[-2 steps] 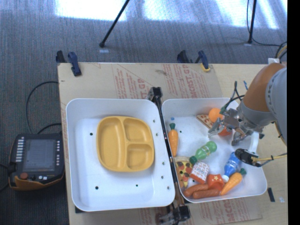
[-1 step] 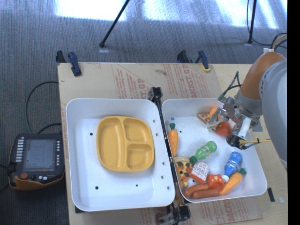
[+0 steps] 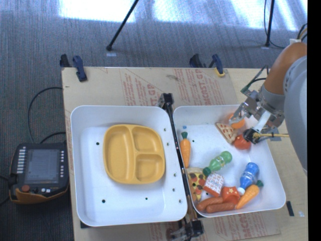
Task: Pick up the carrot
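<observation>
One carrot (image 3: 185, 151), orange with a green top, lies along the left wall of the right bin (image 3: 273, 157), pointing toward the front. A second carrot (image 3: 249, 195) lies tilted near that bin's front right corner, beside a blue bottle (image 3: 249, 173). My gripper (image 3: 245, 125) hangs over the bin's far right part, above a pizza slice (image 3: 226, 131) and a red round toy (image 3: 242, 143), well away from both carrots. A small orange piece (image 3: 236, 120) shows right at the gripper; I cannot tell whether it is held.
A green bottle (image 3: 219, 161), a small carton (image 3: 214, 184), a red box (image 3: 230, 193), sausages (image 3: 215, 205) and a pizza piece (image 3: 195, 177) crowd the right bin's front. The left bin (image 3: 85, 134) holds a yellow divided plate (image 3: 134, 153). A pendant (image 3: 39, 172) lies left of the bench.
</observation>
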Controlling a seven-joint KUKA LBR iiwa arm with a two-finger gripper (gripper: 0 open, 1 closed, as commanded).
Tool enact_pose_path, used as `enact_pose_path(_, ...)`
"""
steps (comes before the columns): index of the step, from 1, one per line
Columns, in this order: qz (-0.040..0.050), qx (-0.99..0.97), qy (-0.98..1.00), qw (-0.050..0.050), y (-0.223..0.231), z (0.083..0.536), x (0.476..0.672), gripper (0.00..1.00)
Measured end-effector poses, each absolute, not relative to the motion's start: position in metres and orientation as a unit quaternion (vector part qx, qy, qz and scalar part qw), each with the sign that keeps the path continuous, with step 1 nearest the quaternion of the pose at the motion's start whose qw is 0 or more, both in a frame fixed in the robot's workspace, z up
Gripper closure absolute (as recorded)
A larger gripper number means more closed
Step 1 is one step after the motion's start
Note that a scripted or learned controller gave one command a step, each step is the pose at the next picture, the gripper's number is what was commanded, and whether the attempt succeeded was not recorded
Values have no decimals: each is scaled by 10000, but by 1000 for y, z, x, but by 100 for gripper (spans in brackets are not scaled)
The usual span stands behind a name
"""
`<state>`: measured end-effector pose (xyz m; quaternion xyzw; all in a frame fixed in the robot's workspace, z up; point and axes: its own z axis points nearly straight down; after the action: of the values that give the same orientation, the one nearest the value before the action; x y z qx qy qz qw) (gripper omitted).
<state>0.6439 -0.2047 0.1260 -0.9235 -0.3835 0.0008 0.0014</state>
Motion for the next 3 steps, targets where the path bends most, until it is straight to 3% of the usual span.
enact_pose_path(1, -16, -9408, -3391, 39, -204, 94, 639, 0)
enact_pose_path(2, -15, -9394, -3428, 45, -203, 104, 639, 100)
enact_pose_path(3, 10, -9908, -1353, 14, -177, 193, 625, 100)
